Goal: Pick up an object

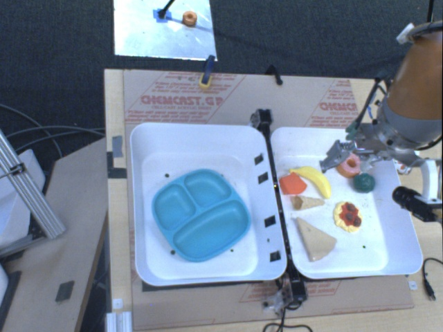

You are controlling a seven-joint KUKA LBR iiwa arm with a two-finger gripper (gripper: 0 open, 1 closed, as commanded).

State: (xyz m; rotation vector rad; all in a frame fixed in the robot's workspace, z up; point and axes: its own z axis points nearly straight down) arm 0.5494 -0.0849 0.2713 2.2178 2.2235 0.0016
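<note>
Over in the right bin (398, 258), the gripper (344, 159) is hanging low above a pink-frosted doughnut (351, 164), and that looks like the piece it is going for. The doughnut is sitting near the back of the bin, partly covered by the grey fingers, so whether they are wide, narrow or closed on it is something I cannot tell from up here. Nothing is showing it lifted clear of the floor, so I'm calling the pick not yet made.

Just beside the doughnut, a dark green ball (364, 182) is resting on the side nearer the arm, and a yellow banana (313, 180) is curving away on the other side, toward the divider. An orange-red piece (293, 184) is lying against the banana's end, with a small cone-shaped piece (306, 202) just in front of it. Further forward, a little pizza-like round (348, 216) and a tan wedge (315, 239) are waiting untouched.

The left bin (138, 185) is carrying a blue divided plate (201, 214), well apart from the action. The grey arm (414, 102), with its orange band, is reaching in over the bin's back corner.

My read on progress: the approach seems done, the gripper placed over its target; closing firmly, lifting, and proving the doughnut comes up with it are all left. With the ball and banana crowding so near, a clean grasp is looking tricky.
</note>
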